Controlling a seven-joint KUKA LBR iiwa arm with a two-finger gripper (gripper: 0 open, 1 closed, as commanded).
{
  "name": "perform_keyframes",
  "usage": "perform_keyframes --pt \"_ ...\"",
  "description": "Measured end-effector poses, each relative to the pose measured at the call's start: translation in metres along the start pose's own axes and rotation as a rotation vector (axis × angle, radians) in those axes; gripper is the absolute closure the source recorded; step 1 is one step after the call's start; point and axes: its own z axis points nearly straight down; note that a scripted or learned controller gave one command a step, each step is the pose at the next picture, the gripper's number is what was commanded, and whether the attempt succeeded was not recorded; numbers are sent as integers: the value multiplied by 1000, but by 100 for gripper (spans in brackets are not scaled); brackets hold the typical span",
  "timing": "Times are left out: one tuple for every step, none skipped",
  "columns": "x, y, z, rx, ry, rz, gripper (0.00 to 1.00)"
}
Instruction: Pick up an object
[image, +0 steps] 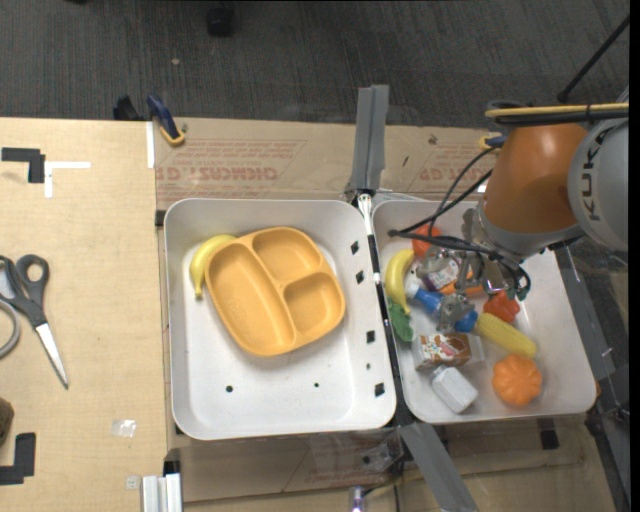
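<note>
My arm, with its orange band (535, 175), hangs over the back of the right bin (570, 400). The gripper (447, 277) points down into a pile of toy food, right beside a yellow banana (399, 275) and above some blue pieces (447, 308). Cables and the wrist hide the fingertips. Around it lie a green piece (401, 322), a yellow corn cob (508, 335), a red-orange piece (502, 306), an orange pumpkin (516, 381), a brown packet (443, 349) and a white box (454, 389).
The left bin (200, 400) holds a yellow divided plate (272, 289) with a second banana (205, 259) tucked at its left rim. A grey post (370, 140) stands between the bins at the back. Scissors (35, 310) lie on the bench far left.
</note>
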Motion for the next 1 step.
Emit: perform_keyframes --pt "36 5 1 4 -19 136 0"
